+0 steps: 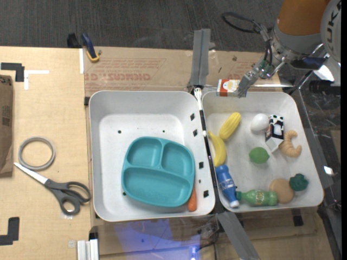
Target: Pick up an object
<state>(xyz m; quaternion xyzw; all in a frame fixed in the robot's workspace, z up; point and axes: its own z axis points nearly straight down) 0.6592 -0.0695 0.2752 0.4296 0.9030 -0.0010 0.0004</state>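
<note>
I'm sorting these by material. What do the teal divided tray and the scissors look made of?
Teal divided tray: likely molded plastic, with a smooth, uniform, slightly satin colour. Scissors: shiny metal blades and grey handles, probably plastic.

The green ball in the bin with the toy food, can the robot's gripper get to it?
Probably yes. The green ball sits in the open with bare bin floor around it, nothing lying on top. The gripper is up over the far rim of the right bin, so its way down looks free.
</note>
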